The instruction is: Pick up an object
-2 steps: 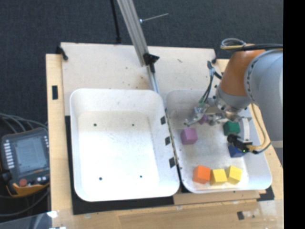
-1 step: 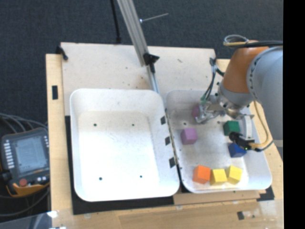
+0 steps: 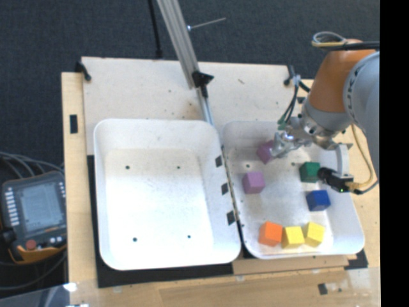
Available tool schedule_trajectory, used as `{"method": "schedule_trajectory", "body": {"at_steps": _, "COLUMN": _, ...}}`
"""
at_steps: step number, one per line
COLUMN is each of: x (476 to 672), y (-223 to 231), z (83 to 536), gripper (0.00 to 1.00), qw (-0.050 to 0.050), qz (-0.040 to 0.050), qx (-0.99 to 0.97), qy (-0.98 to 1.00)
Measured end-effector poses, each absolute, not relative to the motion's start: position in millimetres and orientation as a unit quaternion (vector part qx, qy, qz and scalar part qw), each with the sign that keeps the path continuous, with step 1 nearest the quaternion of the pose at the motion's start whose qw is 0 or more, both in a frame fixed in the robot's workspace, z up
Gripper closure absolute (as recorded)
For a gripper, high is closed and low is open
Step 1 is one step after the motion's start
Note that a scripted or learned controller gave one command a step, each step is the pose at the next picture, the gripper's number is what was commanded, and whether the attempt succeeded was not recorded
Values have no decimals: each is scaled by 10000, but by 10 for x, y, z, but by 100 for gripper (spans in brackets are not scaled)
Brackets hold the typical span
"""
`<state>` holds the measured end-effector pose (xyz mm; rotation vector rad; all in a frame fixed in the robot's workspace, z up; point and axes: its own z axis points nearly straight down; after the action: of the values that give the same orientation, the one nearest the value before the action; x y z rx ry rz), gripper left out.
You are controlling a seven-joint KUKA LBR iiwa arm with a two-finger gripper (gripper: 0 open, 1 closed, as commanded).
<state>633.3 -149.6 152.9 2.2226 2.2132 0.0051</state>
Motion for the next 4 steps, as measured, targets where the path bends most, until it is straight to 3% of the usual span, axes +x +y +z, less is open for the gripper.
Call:
{"method": "schedule_trajectory", "body": {"at_steps": 2, "x": 6386, "y": -1443, "z": 2559, "gripper": 100, "qw": 37, "qz": 24, "qx": 7058, "qy": 7084}}
{"method": "schedule_trajectory", "body": {"at_steps": 4, "x": 6045, "y": -427, "z": 2436, "gripper": 100, "qw": -6, "qz": -4, "qx": 7052, "qy": 7090}}
